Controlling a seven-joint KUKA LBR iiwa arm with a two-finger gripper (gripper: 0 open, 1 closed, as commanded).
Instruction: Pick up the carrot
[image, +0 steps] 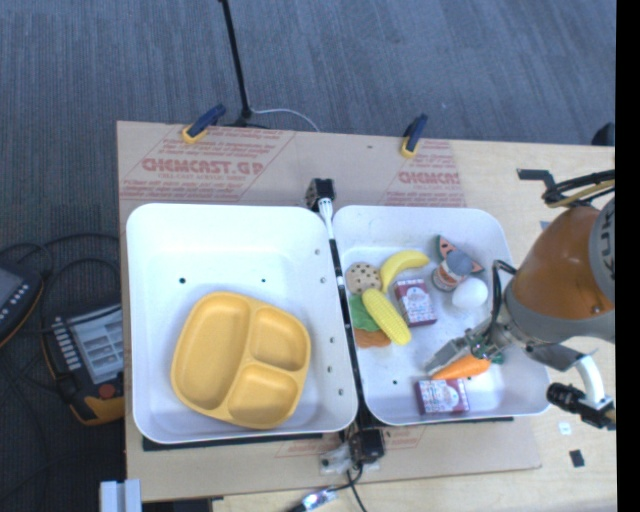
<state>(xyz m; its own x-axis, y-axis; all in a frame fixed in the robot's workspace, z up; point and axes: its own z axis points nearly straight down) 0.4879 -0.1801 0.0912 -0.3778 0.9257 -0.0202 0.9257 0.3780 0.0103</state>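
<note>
- The carrot is a smooth orange toy, tapered, lying in the right bin near its front edge, just above a small red-and-white box.
- The gripper reaches in from the right, low over the carrot's upper side; one grey metal finger slants out to the left just above the carrot.
- I cannot tell whether the fingers are wide, narrow or closed on anything, because the wrist and its orange band cover them.
- Further left in the same bin lie a knobbly yellow corn cob, a curved banana, a round speckled cookie, a dark red box and a white egg.
- The left bin is glossy white plastic with rounded corners and holds a yellow divided plate with three compartments.
- Both bins sit on a tan board worktop printed with red lettering.
</note>
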